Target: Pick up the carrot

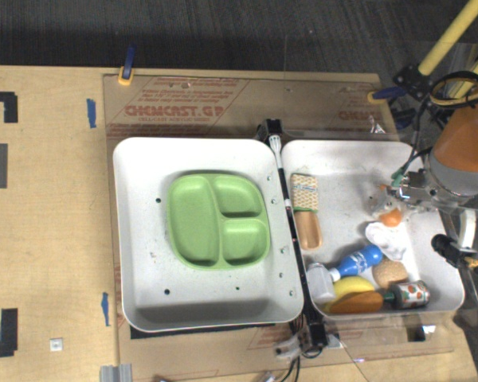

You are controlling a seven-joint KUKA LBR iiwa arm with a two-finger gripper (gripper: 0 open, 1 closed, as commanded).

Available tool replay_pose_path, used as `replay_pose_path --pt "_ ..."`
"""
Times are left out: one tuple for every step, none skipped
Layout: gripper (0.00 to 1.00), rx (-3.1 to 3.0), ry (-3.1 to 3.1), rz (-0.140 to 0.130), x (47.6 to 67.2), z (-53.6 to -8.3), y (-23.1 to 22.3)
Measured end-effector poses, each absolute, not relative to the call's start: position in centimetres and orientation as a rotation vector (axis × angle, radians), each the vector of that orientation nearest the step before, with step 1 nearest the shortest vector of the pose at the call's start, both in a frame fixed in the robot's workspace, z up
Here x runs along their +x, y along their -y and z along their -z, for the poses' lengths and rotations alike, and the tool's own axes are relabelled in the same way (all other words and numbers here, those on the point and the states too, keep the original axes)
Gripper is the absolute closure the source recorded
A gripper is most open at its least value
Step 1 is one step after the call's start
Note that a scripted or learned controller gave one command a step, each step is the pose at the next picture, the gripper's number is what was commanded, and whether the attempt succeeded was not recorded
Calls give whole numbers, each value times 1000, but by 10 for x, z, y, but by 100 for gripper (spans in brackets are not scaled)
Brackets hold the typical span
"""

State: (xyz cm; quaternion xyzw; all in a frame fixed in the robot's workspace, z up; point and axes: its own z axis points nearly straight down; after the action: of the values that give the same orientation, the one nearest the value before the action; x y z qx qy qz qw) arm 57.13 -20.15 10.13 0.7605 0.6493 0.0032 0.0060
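Observation:
A long orange piece that looks like the carrot (355, 302) lies along the front wall of the right bin (342, 161), just below a yellow banana (354, 286). My gripper (396, 194) hangs over the bin's right half, well behind the carrot and apart from it. Directly under the gripper sits a small orange lump (391, 219), touching a white crumpled object (387, 238). I cannot tell whether the gripper touches that lump. The arm's orange band (464, 142) rises at the right edge.
The right bin also holds a waffle-patterned block (303, 191), a tan bun (308, 229), a blue-and-white bottle (347, 266), a brown lump (390, 273) and a small can (413, 294). A green divided plate (218, 219) fills the left bin (135, 237).

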Motion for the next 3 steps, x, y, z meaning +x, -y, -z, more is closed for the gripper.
replay_pose_path --pt "100 2557 -1805 -14 561 -91 134" --pt "100 2504 -1876 -17 512 -92 98" --pt "100 2756 -1475 -30 503 -92 93"
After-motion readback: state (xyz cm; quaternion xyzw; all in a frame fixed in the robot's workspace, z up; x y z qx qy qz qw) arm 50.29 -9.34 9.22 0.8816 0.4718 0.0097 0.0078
